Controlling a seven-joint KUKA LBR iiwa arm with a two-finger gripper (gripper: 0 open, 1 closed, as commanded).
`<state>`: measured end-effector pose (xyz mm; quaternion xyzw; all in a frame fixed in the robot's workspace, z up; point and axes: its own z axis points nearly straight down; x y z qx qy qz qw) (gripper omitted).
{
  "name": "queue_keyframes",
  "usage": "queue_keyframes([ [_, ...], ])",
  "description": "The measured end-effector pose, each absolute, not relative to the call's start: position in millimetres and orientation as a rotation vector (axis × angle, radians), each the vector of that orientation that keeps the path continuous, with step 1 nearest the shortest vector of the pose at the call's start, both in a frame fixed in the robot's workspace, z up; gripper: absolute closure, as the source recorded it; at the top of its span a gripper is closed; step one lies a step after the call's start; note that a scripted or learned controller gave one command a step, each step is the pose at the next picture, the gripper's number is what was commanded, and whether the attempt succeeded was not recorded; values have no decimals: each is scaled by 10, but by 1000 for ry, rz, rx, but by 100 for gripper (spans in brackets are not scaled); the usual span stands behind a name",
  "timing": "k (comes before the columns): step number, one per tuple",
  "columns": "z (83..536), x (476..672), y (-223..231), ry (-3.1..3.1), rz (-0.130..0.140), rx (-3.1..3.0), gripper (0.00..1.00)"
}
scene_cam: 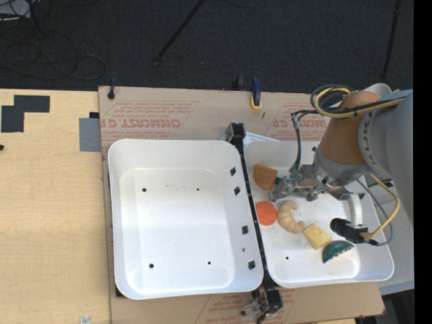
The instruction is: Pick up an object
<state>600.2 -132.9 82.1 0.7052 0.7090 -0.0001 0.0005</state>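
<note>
My gripper [289,192] hangs low in the right bin [378,272], near its left side. A pale croissant-shaped piece [290,217] lies just below it. To the gripper's upper left sits a brown block [264,176]. An orange round piece [266,212] rests by the bin's left wall. Further toward the front lie a yellow wedge [316,235] and a dark green piece [336,250]. I see nothing held in the gripper.
The left bin [121,181] stands beside the right one, and a black divider [248,208] runs between them. The grey arm with its orange band [351,137] reaches in over the right bin's far right side. Cardboard [169,113] lies under both bins.
</note>
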Motion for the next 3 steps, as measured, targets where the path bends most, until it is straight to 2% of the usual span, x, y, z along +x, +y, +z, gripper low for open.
queue_keyframes([
  [1,881,6459,-1419,2225,1,2216,0],
  [2,881,6439,-1500,2222,-2,2221,0],
  [3,872,6433,-1103,2228,-3,2221,0],
])
